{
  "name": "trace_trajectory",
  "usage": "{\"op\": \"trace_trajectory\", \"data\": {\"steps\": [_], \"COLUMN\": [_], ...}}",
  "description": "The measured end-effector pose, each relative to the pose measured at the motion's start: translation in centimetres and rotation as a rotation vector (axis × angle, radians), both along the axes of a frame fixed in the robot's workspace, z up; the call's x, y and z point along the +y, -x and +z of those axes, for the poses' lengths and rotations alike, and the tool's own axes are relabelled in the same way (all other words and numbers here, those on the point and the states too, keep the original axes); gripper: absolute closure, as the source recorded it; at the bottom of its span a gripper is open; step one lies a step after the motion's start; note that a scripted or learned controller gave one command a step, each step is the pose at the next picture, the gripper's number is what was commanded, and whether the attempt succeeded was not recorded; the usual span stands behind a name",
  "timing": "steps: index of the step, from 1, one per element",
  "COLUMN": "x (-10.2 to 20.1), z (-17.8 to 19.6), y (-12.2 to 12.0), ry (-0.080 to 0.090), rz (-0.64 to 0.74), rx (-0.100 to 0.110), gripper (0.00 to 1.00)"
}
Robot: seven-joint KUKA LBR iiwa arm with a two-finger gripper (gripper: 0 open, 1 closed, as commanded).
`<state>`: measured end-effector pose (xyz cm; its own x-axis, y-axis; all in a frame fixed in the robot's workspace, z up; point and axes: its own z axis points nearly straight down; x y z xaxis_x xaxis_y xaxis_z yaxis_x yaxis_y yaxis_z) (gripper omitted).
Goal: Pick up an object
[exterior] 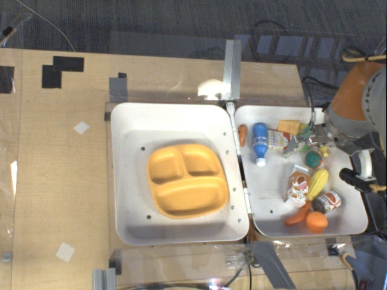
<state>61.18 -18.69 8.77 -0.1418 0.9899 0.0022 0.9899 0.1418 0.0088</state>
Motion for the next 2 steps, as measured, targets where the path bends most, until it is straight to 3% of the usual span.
{"op": "trace_trajectory", "data": {"steps": [1, 2], "x": [0.0, 2.2], "z": [1.0, 10.3], "y": [-0.3, 1.7], "ry": [0.007, 0.003], "rz": [0.009, -0.375], "rx": [-0.005, 0.007], "gripper": [1.0, 1.0]}}
